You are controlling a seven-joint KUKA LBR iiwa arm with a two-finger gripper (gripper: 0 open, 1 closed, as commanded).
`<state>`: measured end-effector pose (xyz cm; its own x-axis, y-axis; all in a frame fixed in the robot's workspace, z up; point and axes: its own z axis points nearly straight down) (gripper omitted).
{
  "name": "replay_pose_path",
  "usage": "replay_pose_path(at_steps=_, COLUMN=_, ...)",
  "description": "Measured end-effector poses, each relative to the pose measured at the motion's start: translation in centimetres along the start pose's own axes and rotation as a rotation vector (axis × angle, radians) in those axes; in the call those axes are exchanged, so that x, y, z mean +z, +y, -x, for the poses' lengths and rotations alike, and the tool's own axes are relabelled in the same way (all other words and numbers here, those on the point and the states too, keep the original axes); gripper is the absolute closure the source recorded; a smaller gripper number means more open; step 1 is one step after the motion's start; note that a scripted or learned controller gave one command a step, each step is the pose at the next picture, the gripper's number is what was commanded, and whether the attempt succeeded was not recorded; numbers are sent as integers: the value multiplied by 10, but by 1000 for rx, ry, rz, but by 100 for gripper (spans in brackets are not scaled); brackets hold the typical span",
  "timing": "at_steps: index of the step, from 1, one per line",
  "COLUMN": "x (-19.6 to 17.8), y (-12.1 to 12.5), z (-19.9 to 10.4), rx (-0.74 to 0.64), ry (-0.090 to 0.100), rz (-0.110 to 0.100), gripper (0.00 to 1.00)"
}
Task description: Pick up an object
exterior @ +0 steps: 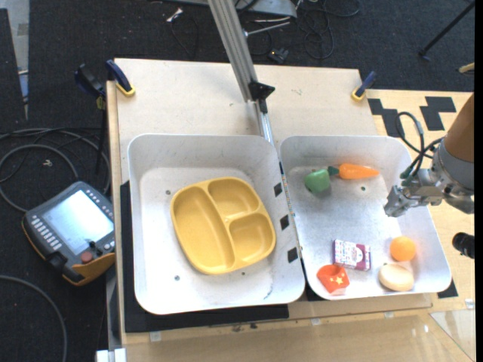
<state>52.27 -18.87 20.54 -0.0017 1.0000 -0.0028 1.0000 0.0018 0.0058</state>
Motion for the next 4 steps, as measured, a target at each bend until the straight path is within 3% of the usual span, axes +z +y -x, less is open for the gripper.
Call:
replay_pose_path(at_steps=1, x=-60, y=5, z=-8, rx=-3, ry=0, rz=2, gripper=100)
replay_pose_path(at_steps=4, x=-30, y=49, z=-178, rx=-7, ry=4, rz=-6, gripper=100)
